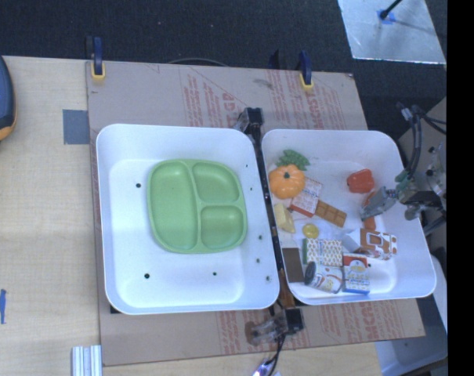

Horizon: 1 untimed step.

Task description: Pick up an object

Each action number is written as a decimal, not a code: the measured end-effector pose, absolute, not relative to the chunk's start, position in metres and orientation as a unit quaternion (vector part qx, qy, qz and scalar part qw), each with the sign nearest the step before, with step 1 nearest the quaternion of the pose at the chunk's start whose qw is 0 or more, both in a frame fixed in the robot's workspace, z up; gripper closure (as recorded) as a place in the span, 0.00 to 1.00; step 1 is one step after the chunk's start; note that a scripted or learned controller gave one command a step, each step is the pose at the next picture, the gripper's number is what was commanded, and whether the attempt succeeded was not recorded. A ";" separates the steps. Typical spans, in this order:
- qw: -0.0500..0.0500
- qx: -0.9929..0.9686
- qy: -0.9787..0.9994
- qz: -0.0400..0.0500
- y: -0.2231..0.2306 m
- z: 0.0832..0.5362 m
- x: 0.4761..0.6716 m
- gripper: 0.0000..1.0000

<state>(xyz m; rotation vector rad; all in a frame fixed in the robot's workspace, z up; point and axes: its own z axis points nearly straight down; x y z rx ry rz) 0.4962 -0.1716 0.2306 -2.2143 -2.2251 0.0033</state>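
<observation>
Toys crowd the right bin (409, 276) — a pumpkin (287, 182), a red piece (360, 181) and small boxes (324, 252) — while the claw (380, 200), its grip impossible to tell, hangs at the bin's right side, and a green tray (196, 205) lies in the left bin (123, 233).

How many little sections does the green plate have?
3. The green plate lies in the left bin. One tall section fills its left side, one sits at its upper right, and one sits at its lower right. None looks hidden.
</observation>
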 end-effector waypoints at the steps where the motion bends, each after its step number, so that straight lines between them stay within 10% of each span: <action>1: -0.001 -0.705 -0.709 0.001 -0.211 0.104 0.543 0.00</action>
